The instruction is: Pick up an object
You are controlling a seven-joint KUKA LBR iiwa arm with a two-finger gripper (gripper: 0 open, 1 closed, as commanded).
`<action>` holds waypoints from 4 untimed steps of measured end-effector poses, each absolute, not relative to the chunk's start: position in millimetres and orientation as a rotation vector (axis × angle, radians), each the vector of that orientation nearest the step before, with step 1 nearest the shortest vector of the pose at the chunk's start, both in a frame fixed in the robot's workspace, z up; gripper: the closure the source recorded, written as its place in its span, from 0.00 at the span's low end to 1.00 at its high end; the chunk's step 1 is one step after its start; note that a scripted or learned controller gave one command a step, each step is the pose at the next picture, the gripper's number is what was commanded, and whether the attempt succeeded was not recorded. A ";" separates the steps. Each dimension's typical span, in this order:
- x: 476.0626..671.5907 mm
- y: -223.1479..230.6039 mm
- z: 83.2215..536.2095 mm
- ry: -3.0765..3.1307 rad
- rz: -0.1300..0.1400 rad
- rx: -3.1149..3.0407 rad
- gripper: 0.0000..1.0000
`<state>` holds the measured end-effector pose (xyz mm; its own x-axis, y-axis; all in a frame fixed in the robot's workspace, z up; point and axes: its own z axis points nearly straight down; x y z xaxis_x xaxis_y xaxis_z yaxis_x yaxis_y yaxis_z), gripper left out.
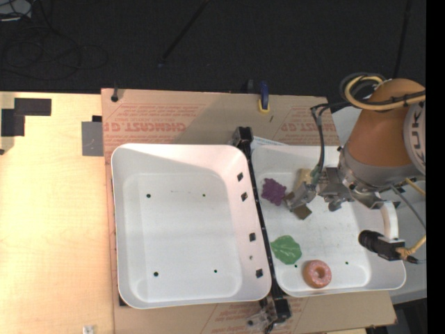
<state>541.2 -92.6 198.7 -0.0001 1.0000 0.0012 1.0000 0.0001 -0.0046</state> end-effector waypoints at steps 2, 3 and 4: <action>547.4 -138.2 86.1 -2.217 0.006 -2.221 0.00; 606.2 -153.2 271.6 -2.234 -0.013 -2.231 0.00; 559.9 -180.6 141.8 -2.210 0.012 -2.217 0.00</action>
